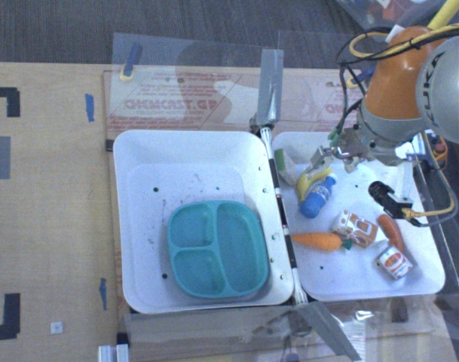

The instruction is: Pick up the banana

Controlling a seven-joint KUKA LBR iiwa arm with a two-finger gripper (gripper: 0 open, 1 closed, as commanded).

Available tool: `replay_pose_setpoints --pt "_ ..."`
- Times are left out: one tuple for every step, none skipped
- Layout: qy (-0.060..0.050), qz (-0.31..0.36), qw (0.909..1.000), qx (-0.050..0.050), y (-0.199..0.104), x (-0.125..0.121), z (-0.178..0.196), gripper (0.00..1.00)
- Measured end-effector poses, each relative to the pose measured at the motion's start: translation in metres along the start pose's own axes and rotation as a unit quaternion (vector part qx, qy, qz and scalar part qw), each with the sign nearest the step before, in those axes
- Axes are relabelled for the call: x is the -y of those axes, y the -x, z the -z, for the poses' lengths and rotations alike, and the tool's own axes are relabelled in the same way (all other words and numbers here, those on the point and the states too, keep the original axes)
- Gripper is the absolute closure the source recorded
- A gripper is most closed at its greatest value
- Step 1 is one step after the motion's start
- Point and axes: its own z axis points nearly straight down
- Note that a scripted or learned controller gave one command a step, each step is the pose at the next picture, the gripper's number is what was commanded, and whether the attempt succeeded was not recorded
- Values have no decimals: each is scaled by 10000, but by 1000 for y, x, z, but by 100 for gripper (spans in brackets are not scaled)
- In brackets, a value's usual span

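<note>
yellow banana (310, 179), right bin, beside blue bottle

1. We look down at a slant from one fixed camera above the pale wooden bench (48, 225).
2. Both shallow white plastic bins (139, 172) sit at middle distance.

We see our arm (410, 74) reaching in from the right, orange band uppermost, wrist angled down-left, our gripper (328, 155) low at its tip

Hand (328, 157) above banana (310, 179), seemingly beside blue bottle (317, 196)
</note>
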Motion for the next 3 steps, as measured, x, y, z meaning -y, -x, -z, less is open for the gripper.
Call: replay_pose_setpoints --pt "48 -349 9994 8 -5 20 -65 0" --pt "68 -381 9993 9 -2 19 -53 100" --pt "21 -562 9984 10 -40 -35 33 100"
